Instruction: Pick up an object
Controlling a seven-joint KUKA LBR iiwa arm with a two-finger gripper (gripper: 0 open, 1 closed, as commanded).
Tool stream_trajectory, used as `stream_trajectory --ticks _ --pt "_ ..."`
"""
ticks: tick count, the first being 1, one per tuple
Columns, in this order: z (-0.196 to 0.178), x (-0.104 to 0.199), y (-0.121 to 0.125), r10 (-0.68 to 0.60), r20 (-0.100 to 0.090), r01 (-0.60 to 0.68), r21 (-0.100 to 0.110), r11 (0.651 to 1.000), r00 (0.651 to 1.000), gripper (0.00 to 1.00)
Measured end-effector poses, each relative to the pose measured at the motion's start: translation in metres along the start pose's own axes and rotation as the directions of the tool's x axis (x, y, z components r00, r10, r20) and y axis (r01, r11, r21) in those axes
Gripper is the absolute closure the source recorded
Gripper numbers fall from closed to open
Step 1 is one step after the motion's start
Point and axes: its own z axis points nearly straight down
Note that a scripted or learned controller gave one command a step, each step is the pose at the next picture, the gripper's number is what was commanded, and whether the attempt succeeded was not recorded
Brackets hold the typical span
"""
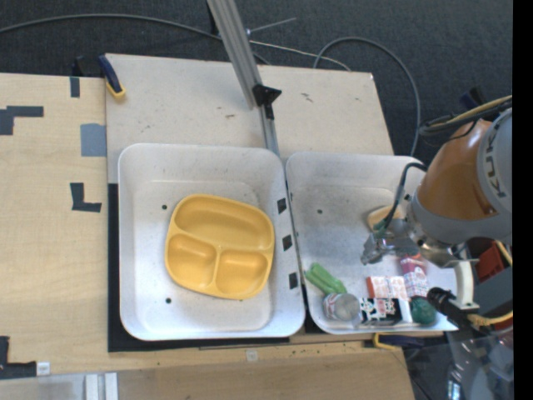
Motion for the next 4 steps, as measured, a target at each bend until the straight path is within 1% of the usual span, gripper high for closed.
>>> stream_trajectory --ticks 1,2,4 --pt "-0.047 -0.005 -0.006 0.001 0.001 -0.001 -0.001 1.0 1.0 1.0" --pt "-0.064 -0.005 -0.006 0.0 0.0 0.0 0.001 1.0 1.0 1.0" --pt "-0.086 0.1 0.021 -0.006 -0.002 0.006 0.002 1.0 1.0 1.0"
